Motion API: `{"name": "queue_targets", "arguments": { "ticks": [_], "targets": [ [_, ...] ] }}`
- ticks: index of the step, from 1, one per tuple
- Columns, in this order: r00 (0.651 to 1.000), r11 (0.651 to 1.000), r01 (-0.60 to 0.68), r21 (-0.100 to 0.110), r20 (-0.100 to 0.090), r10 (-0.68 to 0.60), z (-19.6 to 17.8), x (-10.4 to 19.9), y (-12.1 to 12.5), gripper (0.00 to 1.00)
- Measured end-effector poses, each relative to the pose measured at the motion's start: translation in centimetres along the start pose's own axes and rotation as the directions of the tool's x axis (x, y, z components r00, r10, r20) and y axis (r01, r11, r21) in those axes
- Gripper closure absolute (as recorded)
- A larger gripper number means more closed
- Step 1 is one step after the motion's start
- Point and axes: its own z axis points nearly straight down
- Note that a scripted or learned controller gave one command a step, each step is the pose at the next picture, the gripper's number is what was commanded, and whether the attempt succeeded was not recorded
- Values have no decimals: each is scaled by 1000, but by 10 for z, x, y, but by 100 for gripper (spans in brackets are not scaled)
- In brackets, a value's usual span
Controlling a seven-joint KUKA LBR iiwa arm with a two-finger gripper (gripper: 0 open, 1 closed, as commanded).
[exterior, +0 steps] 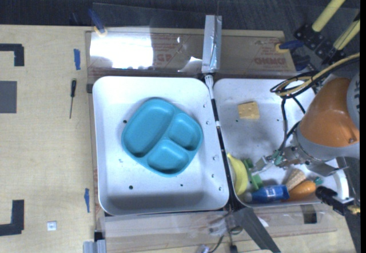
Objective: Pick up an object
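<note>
Orange-banded arm (326,117) hangs above toy clutter (269,180) in right bin (251,131).

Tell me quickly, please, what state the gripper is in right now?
Gripper: low over the right bin near the banana; open or closed cannot be told.
</note>
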Motion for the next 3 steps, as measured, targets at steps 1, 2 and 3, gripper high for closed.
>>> {"name": "queue_targets", "arguments": {
  "ticks": [1, 2, 3],
  "targets": [
    [997, 997, 74, -10, 2, -74, 3, -19, 122, 0],
    [997, 997, 77, -7, 0, -77, 3, -2, 83, 0],
    [998, 998, 69, -8, 0, -69, 2, 12, 47, 0]
  ]
}}
